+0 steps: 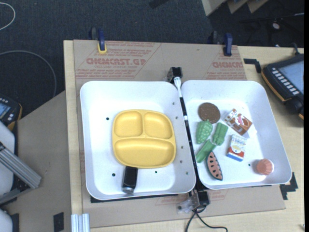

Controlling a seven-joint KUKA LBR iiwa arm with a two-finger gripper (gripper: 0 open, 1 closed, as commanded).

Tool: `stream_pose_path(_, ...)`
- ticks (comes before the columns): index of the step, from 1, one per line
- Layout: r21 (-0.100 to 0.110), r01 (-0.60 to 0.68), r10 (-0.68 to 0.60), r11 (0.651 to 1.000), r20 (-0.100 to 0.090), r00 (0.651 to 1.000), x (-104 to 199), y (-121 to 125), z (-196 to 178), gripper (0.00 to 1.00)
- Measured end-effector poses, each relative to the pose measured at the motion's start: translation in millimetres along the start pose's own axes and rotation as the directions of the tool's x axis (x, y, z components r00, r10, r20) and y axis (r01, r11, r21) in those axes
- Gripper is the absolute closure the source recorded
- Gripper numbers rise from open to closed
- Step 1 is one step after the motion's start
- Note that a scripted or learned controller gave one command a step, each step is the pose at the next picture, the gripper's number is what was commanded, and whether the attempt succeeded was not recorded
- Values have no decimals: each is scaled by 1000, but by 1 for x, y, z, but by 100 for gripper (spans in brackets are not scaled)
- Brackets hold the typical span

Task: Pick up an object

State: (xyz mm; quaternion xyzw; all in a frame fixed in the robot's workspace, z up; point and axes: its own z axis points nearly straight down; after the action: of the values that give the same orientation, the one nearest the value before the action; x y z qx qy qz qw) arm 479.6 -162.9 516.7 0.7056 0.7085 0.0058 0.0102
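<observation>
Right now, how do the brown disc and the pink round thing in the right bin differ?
The brown disc is dark brown, while the pink piece is salmon-pink. The disc looks larger and flat; the pink piece looks smaller and a little thicker. The disc lies near the bin's far side, by the green items; the pink piece lies apart in the near right corner. Both are round and lie in the right bin.

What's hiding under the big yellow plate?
The yellow plate lies in the left bin. A small dark object sticks out beside its near edge. Anything beneath the plate is covered.
</observation>
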Motion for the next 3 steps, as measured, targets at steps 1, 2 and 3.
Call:
stream_pose_path(1, 15, -3, 3, 1000, -2, 1000, -1, 1, -1, 100)
stream_pose_path(2, 34, -2, 2, 999, -10, 1000, 25, -3, 110, 100)
stream_pose_path(3, 11, 4, -4, 1000, -6, 1000, 85, 0, 29, 100)
